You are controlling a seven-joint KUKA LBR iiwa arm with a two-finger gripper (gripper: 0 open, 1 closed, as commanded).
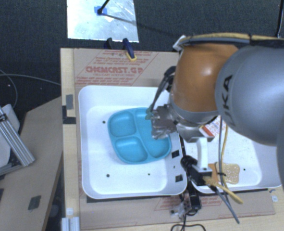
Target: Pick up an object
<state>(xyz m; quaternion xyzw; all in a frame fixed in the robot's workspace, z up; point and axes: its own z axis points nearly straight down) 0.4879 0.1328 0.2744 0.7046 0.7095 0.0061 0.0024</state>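
White bin (96, 177): blue tray (132, 138) beneath pincer (159, 129).

blue tray (132, 141) mid-bin, bare left bin (96, 177) floor around it

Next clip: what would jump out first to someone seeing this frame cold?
The bulky grey arm with its orange band looms in from the right, covering much of the right bin. Below it, a bright blue divided plastic plate lies in the left white bin, with the gripper at the plate's right edge. A tan toast-like piece sits in the right bin.
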